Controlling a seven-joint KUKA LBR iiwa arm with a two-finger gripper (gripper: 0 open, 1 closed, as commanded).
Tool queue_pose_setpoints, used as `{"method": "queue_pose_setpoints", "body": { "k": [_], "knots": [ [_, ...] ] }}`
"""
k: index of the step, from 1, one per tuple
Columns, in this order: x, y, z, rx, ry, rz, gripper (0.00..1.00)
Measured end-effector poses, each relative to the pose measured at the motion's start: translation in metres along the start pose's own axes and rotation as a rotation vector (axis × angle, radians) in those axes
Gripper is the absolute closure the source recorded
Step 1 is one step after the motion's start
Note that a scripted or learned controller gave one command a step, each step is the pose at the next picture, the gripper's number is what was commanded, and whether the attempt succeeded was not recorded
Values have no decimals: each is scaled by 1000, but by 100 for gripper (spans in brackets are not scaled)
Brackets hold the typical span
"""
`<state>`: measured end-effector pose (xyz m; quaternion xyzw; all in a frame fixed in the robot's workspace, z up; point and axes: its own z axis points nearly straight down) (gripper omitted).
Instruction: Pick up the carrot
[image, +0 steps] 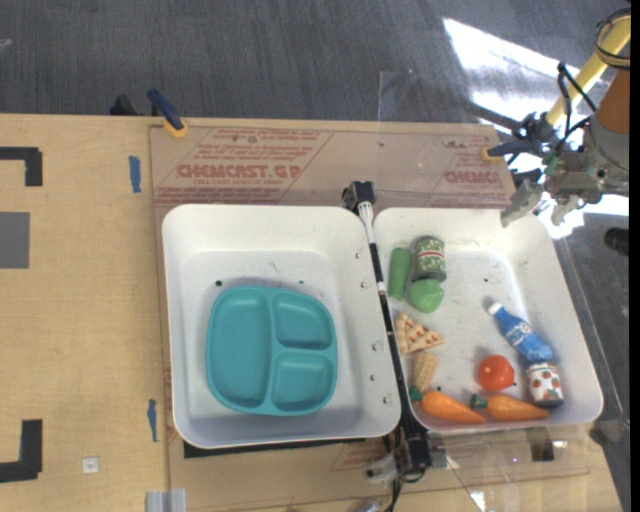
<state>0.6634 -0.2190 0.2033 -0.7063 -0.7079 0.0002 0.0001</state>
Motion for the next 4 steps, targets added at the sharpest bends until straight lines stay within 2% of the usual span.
{"method": "queue_pose_setpoints", "body": {
  "k": [1, 2, 3, 4],
  "knots": [
    [29, -56, -112, -13, -7, -208, 0],
    [122, -105, -17, 3, 3, -376, 0],
    [200, -174, 22, 7, 7, -286, 0],
    [220, -125, 20, 0, 0, 277, 0]
  ]
}}
